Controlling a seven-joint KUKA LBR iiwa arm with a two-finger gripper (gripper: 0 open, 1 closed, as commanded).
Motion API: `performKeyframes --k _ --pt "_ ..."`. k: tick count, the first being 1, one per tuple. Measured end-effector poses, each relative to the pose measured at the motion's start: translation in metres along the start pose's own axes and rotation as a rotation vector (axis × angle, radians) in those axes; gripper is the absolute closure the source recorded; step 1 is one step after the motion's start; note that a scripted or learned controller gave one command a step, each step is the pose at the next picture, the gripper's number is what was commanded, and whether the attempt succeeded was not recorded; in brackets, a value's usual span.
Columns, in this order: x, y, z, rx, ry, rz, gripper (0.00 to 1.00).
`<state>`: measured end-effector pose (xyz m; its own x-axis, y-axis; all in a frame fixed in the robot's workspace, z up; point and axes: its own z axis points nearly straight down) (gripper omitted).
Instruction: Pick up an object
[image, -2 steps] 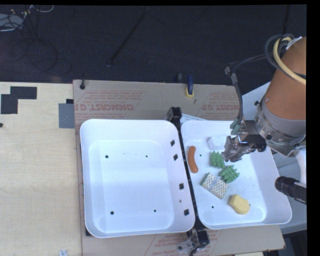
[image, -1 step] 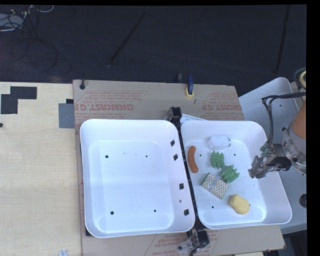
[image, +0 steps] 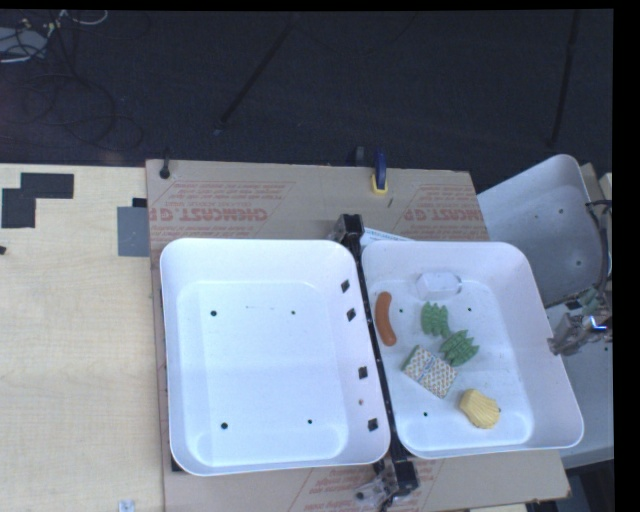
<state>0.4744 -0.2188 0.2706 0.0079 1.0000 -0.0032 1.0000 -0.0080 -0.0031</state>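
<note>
The right bin (image: 530, 300) holds several small objects. An orange sausage-shaped piece (image: 385, 318) lies near its left wall. Two green leafy pieces (image: 434, 318) (image: 460, 347) sit in the middle. A patterned tan block (image: 430, 372) lies below them, and a yellow lump (image: 480, 408) sits toward the front right. A pale, clear item (image: 439, 284) rests near the back. The grey arm (image: 545, 215) stands off the bin's right side. What looks like my gripper (image: 578, 332) hangs just outside the right rim, apart from every object.
The left bin (image: 180, 340) sits beside the right one, with a black divider strip (image: 360, 330) and clips between them. Both rest on a brown cardboard sheet (image: 260, 205) on a pale wooden bench. A blue-and-yellow clamp (image: 380, 175) stands at the back edge.
</note>
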Motion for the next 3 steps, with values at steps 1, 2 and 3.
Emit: performKeyframes --k 1,2,3 --pt "0.066 0.002 -0.05 -0.006 0.004 -0.014 1.0" --pt "0.192 0.001 -0.192 -0.018 0.006 -0.024 1.0" --pt "0.213 -0.002 -0.011 0.015 0.004 -0.01 1.0"
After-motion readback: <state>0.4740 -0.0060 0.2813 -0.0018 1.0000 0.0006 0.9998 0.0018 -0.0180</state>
